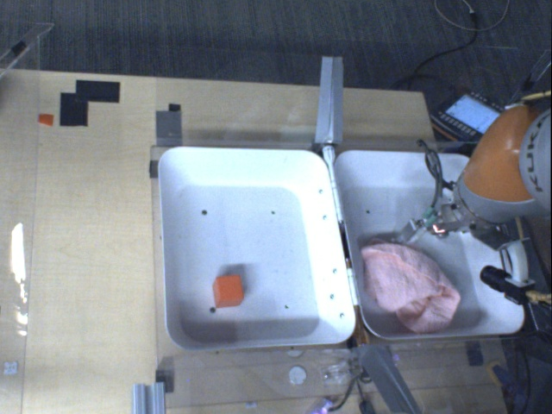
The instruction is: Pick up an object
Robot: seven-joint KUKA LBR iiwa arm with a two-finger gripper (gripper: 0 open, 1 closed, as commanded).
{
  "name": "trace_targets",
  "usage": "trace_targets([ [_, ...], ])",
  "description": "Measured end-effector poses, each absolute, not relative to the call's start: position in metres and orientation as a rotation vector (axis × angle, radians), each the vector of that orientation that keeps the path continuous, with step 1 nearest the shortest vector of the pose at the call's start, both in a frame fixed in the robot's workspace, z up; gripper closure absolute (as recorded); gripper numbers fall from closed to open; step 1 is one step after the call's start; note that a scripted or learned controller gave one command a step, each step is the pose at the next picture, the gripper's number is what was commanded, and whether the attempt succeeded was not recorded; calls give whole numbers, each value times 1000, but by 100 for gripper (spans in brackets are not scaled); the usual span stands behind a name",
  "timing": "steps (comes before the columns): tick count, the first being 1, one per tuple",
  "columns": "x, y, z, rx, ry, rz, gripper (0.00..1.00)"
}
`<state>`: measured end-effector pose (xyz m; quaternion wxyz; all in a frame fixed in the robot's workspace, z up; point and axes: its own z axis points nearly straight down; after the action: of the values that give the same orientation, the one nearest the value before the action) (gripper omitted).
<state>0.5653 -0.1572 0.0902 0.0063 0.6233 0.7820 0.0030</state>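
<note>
pink cloth [408,285] just below end effector [429,228]

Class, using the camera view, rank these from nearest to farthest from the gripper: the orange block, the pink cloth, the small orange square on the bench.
From the gripper:
1. Pink cloth, right bin, just below it.
2. Orange block, left bin.
3. Small orange square, bench's far-left corner.
</note>
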Motion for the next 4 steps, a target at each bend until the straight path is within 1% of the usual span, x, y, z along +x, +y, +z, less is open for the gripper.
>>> trace_targets([
  [1, 524, -147, 91, 1664, 2643, 12, 0],
  [2, 529, -147, 105, 1658, 2633, 20, 100],
  [3, 529, -147, 105, 1658, 2633, 20, 0],
  [4, 494, -110, 92, 1534, 2716, 12, 0],
])
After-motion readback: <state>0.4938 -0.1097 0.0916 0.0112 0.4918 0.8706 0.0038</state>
